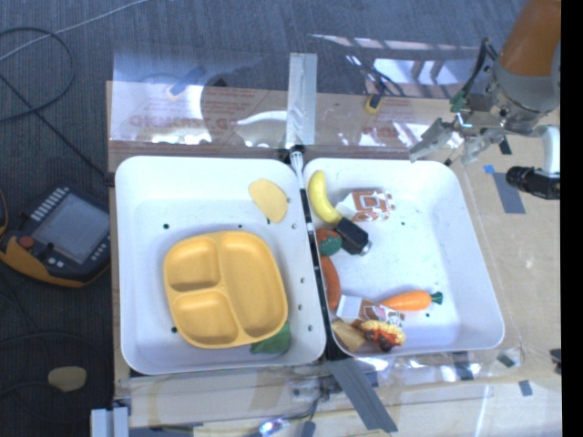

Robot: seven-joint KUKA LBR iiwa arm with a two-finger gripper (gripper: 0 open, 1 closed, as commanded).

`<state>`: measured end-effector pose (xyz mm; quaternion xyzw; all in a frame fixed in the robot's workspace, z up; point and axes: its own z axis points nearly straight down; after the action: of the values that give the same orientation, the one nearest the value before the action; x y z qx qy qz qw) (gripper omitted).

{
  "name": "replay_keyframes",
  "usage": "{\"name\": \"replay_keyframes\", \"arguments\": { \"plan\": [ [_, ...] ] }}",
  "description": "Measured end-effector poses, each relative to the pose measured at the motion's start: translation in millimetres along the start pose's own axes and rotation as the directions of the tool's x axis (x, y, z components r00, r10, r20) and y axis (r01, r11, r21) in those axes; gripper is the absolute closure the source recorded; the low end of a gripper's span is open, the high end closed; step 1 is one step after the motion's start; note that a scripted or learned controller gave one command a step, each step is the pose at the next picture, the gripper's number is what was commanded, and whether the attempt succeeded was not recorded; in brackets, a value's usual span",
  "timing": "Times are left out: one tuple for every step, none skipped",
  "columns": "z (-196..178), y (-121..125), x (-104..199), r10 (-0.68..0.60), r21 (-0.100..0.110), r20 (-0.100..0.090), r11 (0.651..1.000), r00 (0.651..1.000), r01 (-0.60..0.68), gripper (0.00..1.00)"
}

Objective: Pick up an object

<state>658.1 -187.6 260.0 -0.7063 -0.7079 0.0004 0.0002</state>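
Note:
My gripper hangs above the back right corner of the right bin. Its fingers are spread open with nothing between them. In that bin a yellow banana lies along the left wall, next to a white and brown packet. A black block sits beside a small green piece, and a reddish sausage shape lies below them. An orange carrot rests near the front. A cluster of small toy foods fills the front left corner.
The left bin holds a yellow divided plate, a pale yellow chip and a green piece tucked under the plate. A control pendant and cables lie on the floor at the left.

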Motion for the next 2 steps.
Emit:
{"name": "replay_keyframes", "arguments": {
  "plan": [
    [161, 10, 39, 0.105, 0.001, 0.003, 0.995, 0.995, -0.105, 0.00],
    [170, -21, 85, 0.112, -0.009, 0.003, 0.994, 0.994, -0.112, 0.00]
  ]
}}
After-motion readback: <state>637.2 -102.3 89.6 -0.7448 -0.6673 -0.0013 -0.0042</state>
